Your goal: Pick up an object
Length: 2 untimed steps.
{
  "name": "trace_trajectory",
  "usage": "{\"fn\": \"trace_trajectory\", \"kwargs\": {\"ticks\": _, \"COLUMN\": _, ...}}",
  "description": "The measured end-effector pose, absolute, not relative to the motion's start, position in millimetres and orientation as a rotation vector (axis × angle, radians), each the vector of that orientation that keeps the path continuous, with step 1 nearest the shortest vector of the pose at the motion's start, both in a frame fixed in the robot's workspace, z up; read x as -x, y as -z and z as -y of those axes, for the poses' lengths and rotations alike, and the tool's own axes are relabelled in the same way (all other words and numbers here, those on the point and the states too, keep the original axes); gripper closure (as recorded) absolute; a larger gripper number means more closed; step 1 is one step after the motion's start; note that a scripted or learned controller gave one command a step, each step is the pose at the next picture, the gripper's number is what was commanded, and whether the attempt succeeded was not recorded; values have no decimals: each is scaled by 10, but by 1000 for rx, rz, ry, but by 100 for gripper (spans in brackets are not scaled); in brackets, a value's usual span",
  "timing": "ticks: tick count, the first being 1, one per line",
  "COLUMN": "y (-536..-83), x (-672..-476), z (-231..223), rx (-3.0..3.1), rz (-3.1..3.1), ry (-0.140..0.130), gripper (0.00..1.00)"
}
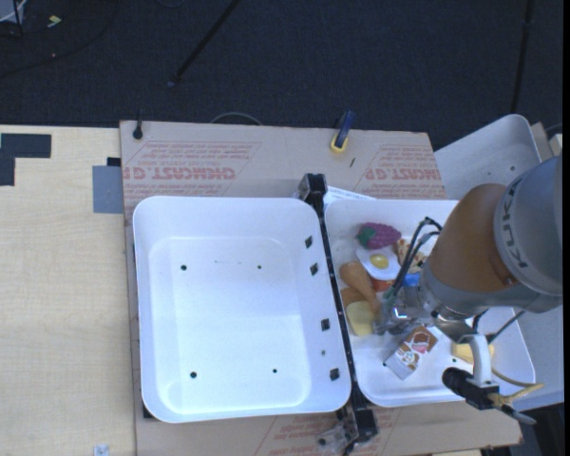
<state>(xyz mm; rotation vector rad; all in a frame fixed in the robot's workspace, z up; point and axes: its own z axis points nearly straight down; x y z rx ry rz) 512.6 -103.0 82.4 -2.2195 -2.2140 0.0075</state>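
Note:
The right bin (427, 392) holds several small toy foods: a purple bunch of grapes (379, 234), a fried egg (377, 260), an orange piece (358, 278), a yellow piece (360, 317) and a small printed box (410, 351). My gripper (395, 313) hangs low over the middle of this bin, just right of the yellow piece and above the box. The arm's orange band (467, 245) and grey wrist cover the bin's right half.
The left bin (230, 307) sits beside the right one, with black clips (328, 323) along the shared wall. A yellow object (474, 351) lies near the right bin's right edge. Cardboard (266, 164) lies under both bins.

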Motion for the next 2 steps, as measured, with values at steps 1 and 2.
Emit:
{"fn": "trace_trajectory", "kwargs": {"ticks": 1, "y": -875, "x": -5626, "z": 893, "rx": 2220, "rz": 2222, "ry": 0, "gripper": 100}}
{"fn": "trace_trajectory", "kwargs": {"ticks": 2, "y": -1239, "x": -5977, "z": 1041, "rx": 2220, "rz": 2223, "ry": -1, "gripper": 100}}
